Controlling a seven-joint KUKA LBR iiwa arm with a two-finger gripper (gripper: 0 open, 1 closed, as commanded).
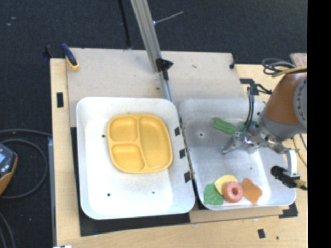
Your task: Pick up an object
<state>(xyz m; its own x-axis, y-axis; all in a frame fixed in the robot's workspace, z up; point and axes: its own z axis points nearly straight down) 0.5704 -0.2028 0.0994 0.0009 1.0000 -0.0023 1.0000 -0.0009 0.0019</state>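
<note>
Two white bins side by side: left bin (90, 154) at frame centre-left, right bin (207, 119) at centre-right. One yellow divided plate (139, 142), three compartments, lies in the left bin. Right bin holds five loose items: one green oblong piece (223, 125) near its middle, and along its lower edge a cluster of four — green piece (212, 195), yellow piece (225, 181), pink ring (232, 192), orange piece (252, 190) — touching or overlapping. One gripper (231, 146) hangs over the right bin's middle, just below the oblong piece; its fingers blur together, so their spread cannot be told, nor any grasp. Arm cut off at right edge.
</note>
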